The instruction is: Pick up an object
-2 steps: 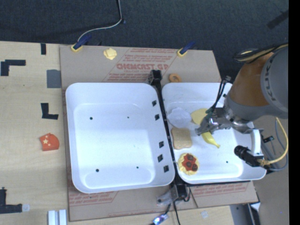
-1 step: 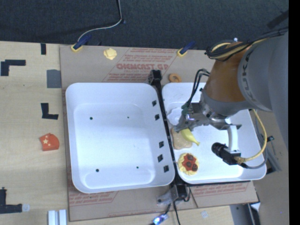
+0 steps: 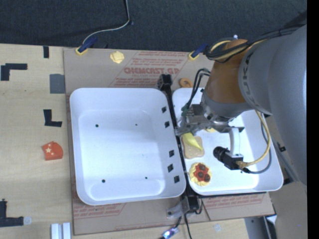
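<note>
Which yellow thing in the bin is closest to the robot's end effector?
The plain pale yellow piece, right under the end effector. The other yellow one has red spots and lies farther off.

The end effector (image 3: 188, 131) hangs low in the right bin (image 3: 264, 180), at a pale yellow object (image 3: 193, 146). A round yellow-and-red object (image 3: 200, 174) lies nearby. The left bin (image 3: 82, 101) sits beside it.

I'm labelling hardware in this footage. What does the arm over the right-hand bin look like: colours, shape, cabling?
The arm is a thick, rounded grey body with an orange band above the wrist. Below the band sits a grey metal wrist section leading to the gripper. Black and yellow cables loop around the wrist, and a small black cylindrical fitting sits at its side.
</note>
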Robot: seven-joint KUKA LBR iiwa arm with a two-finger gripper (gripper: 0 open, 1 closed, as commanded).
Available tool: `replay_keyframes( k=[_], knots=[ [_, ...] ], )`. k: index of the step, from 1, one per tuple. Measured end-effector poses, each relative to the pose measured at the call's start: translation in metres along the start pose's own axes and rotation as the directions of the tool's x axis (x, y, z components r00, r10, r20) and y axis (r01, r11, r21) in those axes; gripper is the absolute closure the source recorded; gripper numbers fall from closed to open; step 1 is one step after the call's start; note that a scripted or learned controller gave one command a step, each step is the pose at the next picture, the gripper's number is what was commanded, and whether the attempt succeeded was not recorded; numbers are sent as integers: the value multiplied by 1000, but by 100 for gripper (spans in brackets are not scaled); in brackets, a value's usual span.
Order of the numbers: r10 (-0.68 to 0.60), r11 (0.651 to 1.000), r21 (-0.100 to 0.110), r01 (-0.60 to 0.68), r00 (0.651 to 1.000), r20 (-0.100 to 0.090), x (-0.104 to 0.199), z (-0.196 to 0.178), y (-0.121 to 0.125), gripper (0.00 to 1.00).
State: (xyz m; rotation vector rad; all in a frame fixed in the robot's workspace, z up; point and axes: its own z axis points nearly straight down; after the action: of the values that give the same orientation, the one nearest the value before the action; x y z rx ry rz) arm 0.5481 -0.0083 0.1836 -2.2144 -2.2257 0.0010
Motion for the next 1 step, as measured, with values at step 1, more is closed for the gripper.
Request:
replay_keyframes(
  k=[1],
  knots=[
    [2,1000,1,-2,1000,0,13,-18,-23,100]
  ],
)
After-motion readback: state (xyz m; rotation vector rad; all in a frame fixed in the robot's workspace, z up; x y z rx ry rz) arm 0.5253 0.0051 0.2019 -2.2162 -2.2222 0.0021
